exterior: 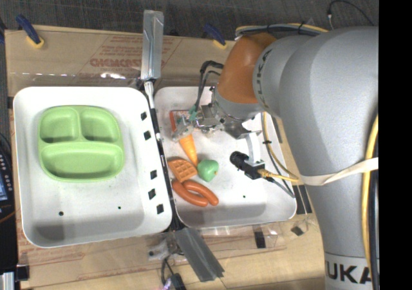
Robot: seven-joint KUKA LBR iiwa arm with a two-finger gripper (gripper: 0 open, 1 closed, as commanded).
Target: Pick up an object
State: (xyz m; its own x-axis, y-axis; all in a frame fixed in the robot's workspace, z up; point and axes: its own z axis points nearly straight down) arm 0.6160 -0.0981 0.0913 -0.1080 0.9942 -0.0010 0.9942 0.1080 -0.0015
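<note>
Jaws cannot be read from this angle: the gripper (187,121) hangs low over the back left part of the right bin (278,208), and its metal end blends into the clutter beneath it, so whether anything sits between them cannot be told. Just at its tip lies a small reddish piece (174,118), partly hidden by the metal, too blurred to name. Close in front of the tip, a carrot (188,148) lies pointing toward the front of the bin. Nearer the front edge come three more toy foods, one of each: a brown waffle-like piece (181,169) touching the carrot's lower end, a green round piece (207,169) just beside the waffle on its right, and a hot dog (194,193) lying across in front of both. That makes five loose items in the right bin, all gathered along its left half. A black fitting (244,163) on the arm, with a yellow cable (283,178) trailing from it, hangs over the bin's middle. The left bin (84,218) holds a single green divided tray (81,142) with three compartments, set toward the back left, well apart from the gripper. Both bins rest side by side on a cardboard-covered bench (71,47).
</note>
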